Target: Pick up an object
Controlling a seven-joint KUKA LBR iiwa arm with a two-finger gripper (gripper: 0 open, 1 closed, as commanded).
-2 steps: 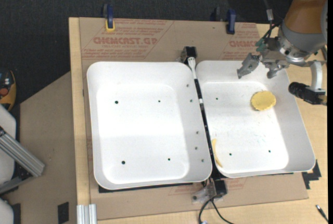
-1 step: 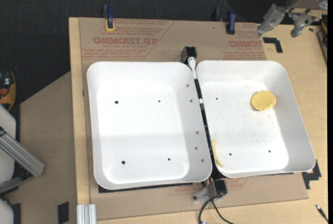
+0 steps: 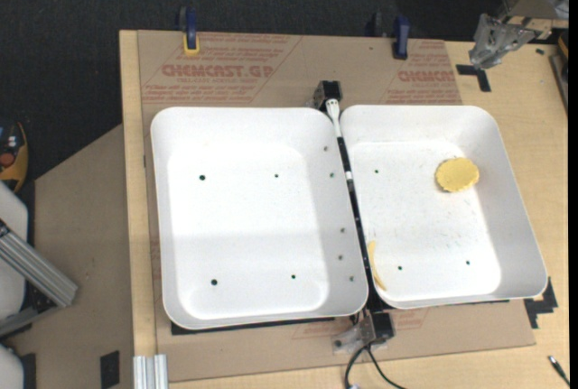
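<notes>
A round, flat yellow object (image 3: 457,174) lies in the right bin (image 3: 506,225), toward its far right side. A pale yellow piece (image 3: 373,264) leans against that bin's left wall near the front. My gripper (image 3: 495,39) hangs beyond the bench's far right corner, well behind the right bin and apart from both objects. It is small and partly lost in the clutter there.
The left bin (image 3: 172,198) sits beside the right one, joined by a black hinge strip (image 3: 343,180). Two blue clamps (image 3: 189,21) (image 3: 401,33) hold the brown board at its far edge. A cable (image 3: 361,360) runs off the front.
</notes>
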